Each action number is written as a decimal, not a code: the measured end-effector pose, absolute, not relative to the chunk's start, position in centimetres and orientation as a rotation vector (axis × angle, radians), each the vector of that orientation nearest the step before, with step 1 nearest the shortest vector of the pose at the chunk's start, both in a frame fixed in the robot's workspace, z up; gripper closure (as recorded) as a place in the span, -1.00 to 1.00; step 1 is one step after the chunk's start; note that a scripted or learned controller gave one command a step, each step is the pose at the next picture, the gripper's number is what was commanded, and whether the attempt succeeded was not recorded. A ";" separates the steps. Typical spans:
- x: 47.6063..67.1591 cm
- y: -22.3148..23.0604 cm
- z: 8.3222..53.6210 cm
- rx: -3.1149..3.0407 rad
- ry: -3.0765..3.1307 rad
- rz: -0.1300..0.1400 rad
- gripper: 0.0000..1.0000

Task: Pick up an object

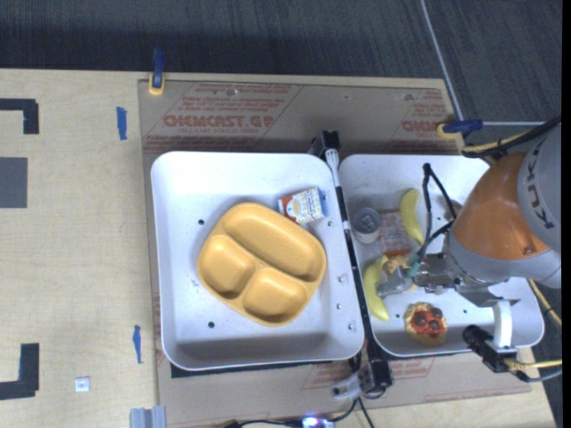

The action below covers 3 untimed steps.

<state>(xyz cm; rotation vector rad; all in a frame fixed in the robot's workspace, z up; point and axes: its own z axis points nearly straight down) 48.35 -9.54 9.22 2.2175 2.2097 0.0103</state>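
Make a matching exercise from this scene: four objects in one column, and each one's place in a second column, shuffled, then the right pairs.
Objects:
1. yellow divided tray
2. small carton
3. round red-and-yellow item
4. clear cup

Places:
A. near front edge of the right bin
B. middle of the left bin
C. right bin, by its left wall, toward the back
D. left bin, back right, just past the tray

Pairs: 1-B, 2-D, 3-A, 4-C
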 end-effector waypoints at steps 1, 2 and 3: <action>48.4 -9.6 9.2 2.217 2.211 0.012 -1.00; 48.4 -9.6 9.2 2.217 2.210 0.012 -1.00; 48.4 -9.7 9.2 2.216 2.212 0.013 -1.00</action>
